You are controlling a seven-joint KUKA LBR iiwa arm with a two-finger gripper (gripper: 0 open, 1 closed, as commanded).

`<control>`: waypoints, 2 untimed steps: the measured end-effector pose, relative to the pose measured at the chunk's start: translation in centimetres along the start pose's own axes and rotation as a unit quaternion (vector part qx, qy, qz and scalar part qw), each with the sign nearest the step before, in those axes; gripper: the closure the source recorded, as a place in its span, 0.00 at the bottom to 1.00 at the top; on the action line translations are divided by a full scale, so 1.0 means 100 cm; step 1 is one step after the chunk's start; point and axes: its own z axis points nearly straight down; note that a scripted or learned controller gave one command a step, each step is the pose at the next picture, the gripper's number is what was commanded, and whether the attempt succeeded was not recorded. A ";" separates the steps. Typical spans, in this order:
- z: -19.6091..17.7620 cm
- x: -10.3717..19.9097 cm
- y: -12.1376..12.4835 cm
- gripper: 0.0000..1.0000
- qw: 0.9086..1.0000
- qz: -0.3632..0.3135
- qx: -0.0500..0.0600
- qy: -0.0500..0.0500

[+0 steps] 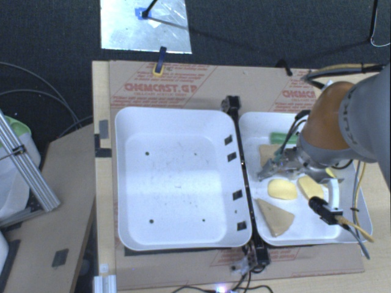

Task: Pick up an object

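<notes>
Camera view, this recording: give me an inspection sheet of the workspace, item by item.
Surface: bench topped with printed cardboard, bearing the left bin and the right bin side by side.
Job's things: in the right bin, a yellow oval piece, a tan wedge, a yellow block and a green item partly behind the arm.
Clutter: blue and yellow clip at the cardboard's far edge.
Tool: tool low over the right bin; finger state cannot be told.
Cables: dark cables on the floor, far left and top right.
Surroundings: shiny sheet on dark carpet; aluminium frame at left.
</notes>
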 end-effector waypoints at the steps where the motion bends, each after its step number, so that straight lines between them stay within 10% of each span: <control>1: -0.001 -0.013 0.052 0.00 1.000 -0.002 -0.004 -0.001; 2: -0.012 -0.012 0.050 1.00 1.000 -0.003 -0.003 0.000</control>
